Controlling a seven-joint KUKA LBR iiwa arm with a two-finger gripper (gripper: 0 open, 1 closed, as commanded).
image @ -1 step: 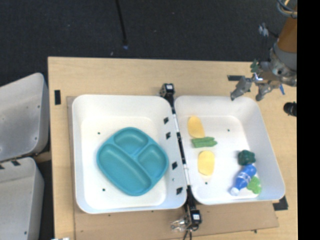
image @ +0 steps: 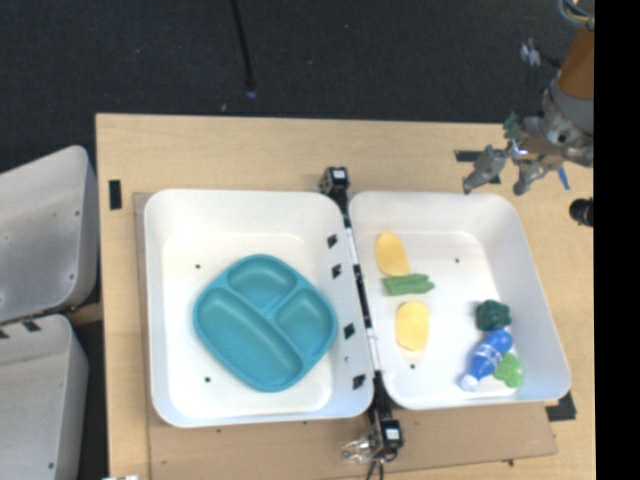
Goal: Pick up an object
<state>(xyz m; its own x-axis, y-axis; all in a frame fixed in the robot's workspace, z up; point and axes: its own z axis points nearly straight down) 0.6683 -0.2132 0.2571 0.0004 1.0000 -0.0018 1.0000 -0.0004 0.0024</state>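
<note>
You will find no text, label, brand, number or sign that can be read here. The blue bottle [image: 487, 358] in the right bin [image: 530, 258] is too small for you to make out any print on it, and the teal tray [image: 263, 320] in the left bin [image: 165, 268] bears no marking you can read.

A teal plate [image: 264, 321] takes up the left bin's [image: 165, 218] middle, with bare floor along its walls.
</note>
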